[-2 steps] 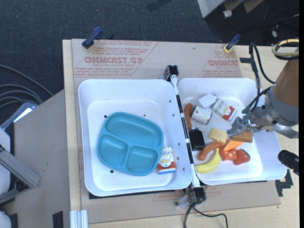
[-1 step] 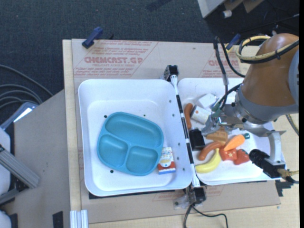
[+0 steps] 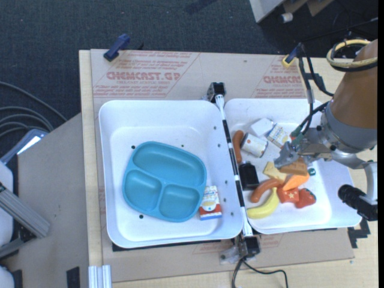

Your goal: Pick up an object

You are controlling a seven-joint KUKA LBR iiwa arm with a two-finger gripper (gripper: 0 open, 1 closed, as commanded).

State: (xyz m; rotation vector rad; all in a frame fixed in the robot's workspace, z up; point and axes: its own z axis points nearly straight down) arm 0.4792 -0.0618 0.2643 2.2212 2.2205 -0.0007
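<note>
tool [image 3: 287, 158] low in right bin [image 3: 324, 221], just above orange wedge [image 3: 295, 168]; its grip state unclear.

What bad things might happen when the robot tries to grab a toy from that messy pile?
The pincer sits over a crowded heap in the right bin: the orange wedge, red toy and banana touch, so it may pinch two or nudge them away.

The cable hanging by the arm might snag.
</note>
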